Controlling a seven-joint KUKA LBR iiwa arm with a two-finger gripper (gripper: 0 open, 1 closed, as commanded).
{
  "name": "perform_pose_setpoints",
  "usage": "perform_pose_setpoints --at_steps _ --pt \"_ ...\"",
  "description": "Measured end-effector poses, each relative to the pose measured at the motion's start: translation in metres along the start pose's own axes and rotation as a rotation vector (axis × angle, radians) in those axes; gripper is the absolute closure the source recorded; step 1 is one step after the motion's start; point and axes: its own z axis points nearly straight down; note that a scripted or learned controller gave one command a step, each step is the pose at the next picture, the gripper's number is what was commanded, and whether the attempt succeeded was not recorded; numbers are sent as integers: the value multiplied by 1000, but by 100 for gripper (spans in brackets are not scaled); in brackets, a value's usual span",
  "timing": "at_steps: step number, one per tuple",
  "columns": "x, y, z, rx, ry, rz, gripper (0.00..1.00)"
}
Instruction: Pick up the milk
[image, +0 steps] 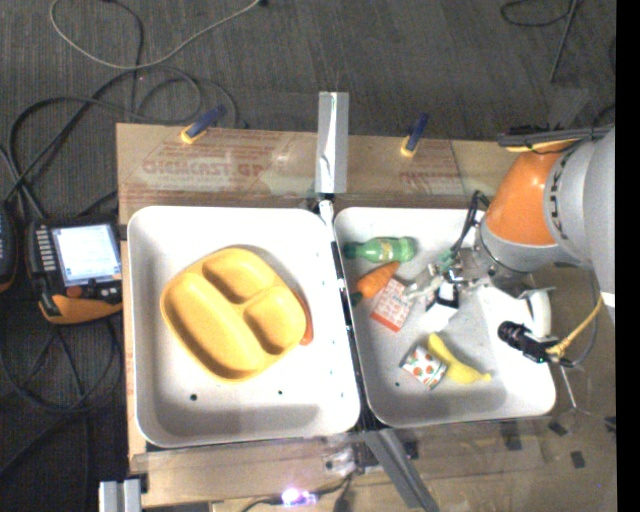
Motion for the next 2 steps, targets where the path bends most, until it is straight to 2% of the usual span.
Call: perform_pose_setpoints --at_steps 1,2 --pt "2 2 -11 -2 3 -2 100" --pt "64 67 -99 31 6 138 100"
